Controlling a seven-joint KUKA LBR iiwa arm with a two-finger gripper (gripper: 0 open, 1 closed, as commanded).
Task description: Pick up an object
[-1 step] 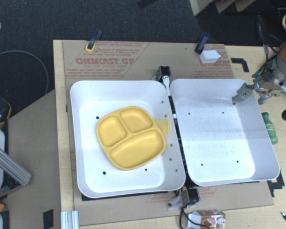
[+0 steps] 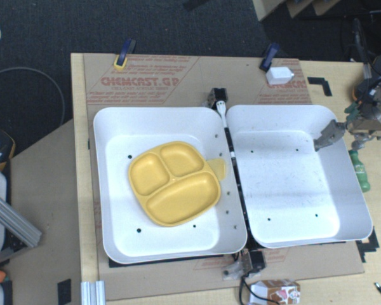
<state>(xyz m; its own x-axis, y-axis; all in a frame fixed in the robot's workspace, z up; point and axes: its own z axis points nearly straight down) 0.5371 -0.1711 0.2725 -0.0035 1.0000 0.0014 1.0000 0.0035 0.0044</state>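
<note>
One yellow tray (image 2: pixel 174 182) fills the middle of the left bin (image 2: pixel 108 224), well apart from the pincer (image 2: pixel 331 134) at the right bin's (image 2: pixel 343 227) far-right rim, grip state unreadable.

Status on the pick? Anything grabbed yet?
Done: nothing visible; the yellow divided plate lies flat in the left bin. In hand: the gripper sits over the right bin's upper right rim, with nothing seen between its fingers. Left: reach across to the plate, grasp it, lift.
</note>
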